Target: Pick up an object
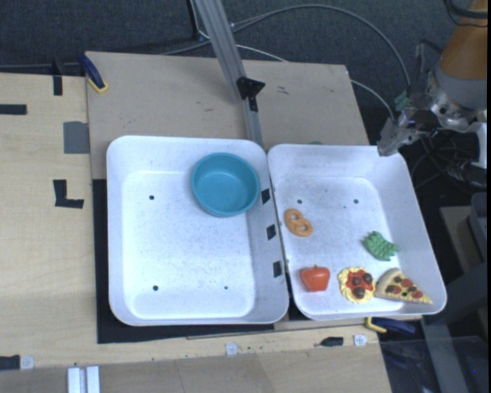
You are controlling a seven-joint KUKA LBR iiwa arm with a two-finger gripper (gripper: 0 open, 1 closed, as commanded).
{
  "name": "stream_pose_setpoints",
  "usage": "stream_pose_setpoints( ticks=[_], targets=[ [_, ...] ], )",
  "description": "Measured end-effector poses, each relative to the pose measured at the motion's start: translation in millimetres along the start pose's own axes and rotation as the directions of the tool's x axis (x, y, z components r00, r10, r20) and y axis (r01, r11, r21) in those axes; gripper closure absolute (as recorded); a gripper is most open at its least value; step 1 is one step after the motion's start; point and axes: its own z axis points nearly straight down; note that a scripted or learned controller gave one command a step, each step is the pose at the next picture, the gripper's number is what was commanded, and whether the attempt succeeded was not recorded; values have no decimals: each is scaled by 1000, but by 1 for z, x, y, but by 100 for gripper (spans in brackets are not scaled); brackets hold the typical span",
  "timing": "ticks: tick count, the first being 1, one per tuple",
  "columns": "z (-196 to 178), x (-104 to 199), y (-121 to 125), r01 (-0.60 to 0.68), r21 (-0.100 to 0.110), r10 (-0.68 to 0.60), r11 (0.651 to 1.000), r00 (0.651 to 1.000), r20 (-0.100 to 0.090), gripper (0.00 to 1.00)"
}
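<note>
Trouble looks likeliest from crowding: the pizza slice (403, 287) touches the small round pizza (357, 284), with the tomato (315, 278) just beside, all near the front wall of the right bin (409, 188), so a descent there could nudge a neighbour or jam against the rim. The gripper (390, 142) hangs over the bin's far right corner, well apart from every item; whether it is released or clenched I cannot tell. The pretzel (298, 223) and green leaf (380, 245) lie freer. The left bin (131, 219) holds a blue bowl (224, 184).
</note>
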Motion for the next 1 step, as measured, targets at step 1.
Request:
stream_pose_setpoints(
  ticks=[1],
  targets=[
    [12,50,-5,4,4,-4,1000,1000,-2,100]
  ],
)
